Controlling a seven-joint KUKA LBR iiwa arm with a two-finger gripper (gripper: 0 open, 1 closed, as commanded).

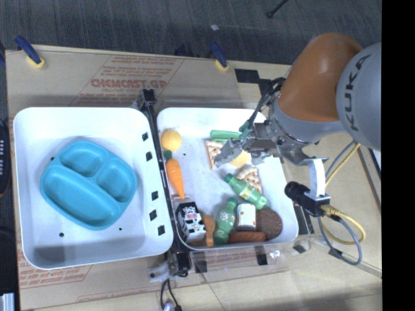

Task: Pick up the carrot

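- Carrot is seen lying in right bin, near its left wall, just below a yellow ball; nothing is touching it.
- Gripper is placed over the upper-middle of same bin, above a waffle piece w/ a yellow bit beside it; well apart from carrot.
- Fingers: spread or pressed together can't be told from this angle; no object is seen between them.
- Left bin: a blue divided plate is held inside.
- Green bottle & other toy food are piled at right bin's lower end.
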